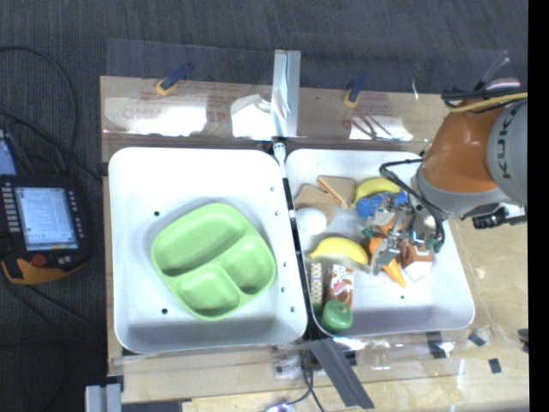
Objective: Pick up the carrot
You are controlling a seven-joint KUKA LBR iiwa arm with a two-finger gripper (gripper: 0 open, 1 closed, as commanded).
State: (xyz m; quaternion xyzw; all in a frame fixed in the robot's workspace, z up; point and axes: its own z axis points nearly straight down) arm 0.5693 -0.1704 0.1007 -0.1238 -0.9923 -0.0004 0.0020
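The carrot (393,271) is an orange wedge lying in the right bin (446,312), its pointed end toward the front. My gripper (396,244) hangs directly over its upper end, low among the clutter, and hides part of it. The arm's orange band (459,148) sits above the bin's right rear corner. Whether anything is held between the gripper's parts is too cluttered to read.
Crowded round the gripper are a banana (340,249) on its left, a second banana (378,186) and a blue item (370,206) behind it, and a small white and red box (419,263) on its right. The left bin holds a green divided plate (214,258).
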